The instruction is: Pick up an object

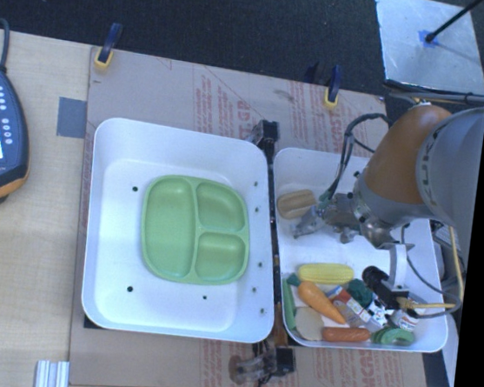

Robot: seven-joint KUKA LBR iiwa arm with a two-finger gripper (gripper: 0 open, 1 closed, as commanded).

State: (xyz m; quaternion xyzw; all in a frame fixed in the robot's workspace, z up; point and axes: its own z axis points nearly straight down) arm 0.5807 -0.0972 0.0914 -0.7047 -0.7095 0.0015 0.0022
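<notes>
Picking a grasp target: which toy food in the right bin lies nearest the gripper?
The tan bread-like piece, alone at the bin's far left, just left of the gripper. The corn, carrot and sausage lie clustered toward the near edge.

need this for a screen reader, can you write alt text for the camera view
A grey robot arm with an orange band reaches from the right, its gripper low in the right bin near a tan bread piece; toy corn and a carrot lie nearer the front. The left bin holds a green divided plate.

I note glossy white plastic bins (pixel 99 215), a matt green plastic tray (pixel 194 229), and a pale wood-grain bench (pixel 13 274).
</notes>
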